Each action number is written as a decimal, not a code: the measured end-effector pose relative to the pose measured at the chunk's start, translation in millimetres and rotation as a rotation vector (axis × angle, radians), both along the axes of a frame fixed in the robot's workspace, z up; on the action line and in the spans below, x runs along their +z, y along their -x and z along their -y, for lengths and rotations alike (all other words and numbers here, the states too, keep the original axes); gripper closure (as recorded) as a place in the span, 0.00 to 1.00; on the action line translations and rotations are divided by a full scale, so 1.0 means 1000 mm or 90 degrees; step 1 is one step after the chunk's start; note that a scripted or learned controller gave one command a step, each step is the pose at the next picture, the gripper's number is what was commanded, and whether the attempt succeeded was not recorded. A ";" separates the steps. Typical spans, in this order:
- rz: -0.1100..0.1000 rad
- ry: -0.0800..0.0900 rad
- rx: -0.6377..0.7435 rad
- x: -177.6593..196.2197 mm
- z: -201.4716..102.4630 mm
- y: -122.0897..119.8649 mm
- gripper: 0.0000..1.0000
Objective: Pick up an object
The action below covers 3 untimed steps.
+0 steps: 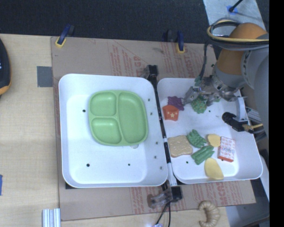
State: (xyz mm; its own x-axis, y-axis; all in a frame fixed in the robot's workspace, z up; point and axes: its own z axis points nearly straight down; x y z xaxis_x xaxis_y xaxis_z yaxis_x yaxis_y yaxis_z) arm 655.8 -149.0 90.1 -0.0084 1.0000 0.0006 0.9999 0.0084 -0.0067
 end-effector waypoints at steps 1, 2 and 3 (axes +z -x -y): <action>-0.003 -0.001 -0.004 0.001 -0.011 0.085 0.00; 0.002 -0.001 -0.003 0.003 0.039 -0.003 0.00; 0.007 0.002 -0.003 0.065 0.052 -0.002 0.00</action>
State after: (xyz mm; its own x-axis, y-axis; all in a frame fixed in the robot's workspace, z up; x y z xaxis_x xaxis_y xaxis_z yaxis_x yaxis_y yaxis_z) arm 657.7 -200.7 155.2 -0.0034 1.0000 -0.0024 1.0000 0.0034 0.0036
